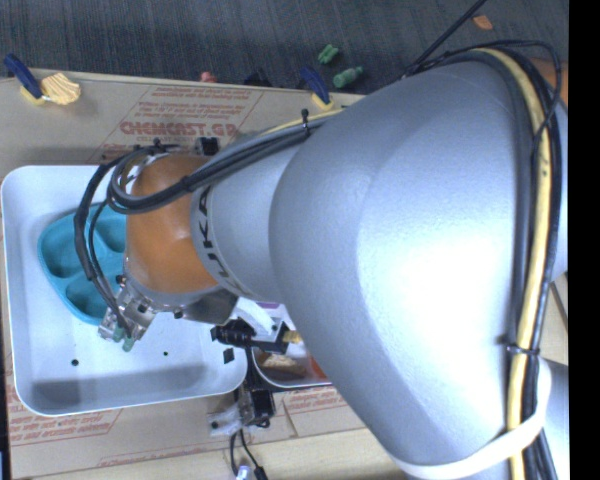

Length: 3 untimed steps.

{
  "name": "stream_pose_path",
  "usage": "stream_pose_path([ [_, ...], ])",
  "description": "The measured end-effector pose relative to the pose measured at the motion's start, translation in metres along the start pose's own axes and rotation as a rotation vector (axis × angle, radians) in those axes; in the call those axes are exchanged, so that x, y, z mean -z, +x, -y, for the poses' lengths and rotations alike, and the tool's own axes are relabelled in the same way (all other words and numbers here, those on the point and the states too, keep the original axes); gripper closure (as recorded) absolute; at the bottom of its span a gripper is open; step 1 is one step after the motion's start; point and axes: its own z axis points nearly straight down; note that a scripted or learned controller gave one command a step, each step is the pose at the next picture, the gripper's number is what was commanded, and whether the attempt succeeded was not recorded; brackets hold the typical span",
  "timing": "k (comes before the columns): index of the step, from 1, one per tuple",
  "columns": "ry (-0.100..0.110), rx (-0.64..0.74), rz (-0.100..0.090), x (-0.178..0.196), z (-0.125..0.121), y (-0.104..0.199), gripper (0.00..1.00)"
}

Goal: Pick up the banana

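Grey arm [410,268] hides most; hand [120,330] low in left bin [40,368], grip state unclear; banana unseen, so may miss

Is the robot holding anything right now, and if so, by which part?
Cannot be told. The gripper hangs low over the left bin beside a blue tray, and the arm hides its tip.

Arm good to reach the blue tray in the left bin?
Likely yes: the gripper hangs over the white bin right beside the blue tray, with bare bin floor between them.
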Motion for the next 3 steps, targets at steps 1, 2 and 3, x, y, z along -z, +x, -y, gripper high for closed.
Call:
stream_pose_path([
  [1,-0.002,0.004,0.001,0.010,-0.001,0.000,1.00],
  [2,-0.003,0.009,0.001,0.019,-0.002,0.000,1.00],
  [3,-0.003,0.015,0.001,0.029,-0.003,0.001,1.00],
])
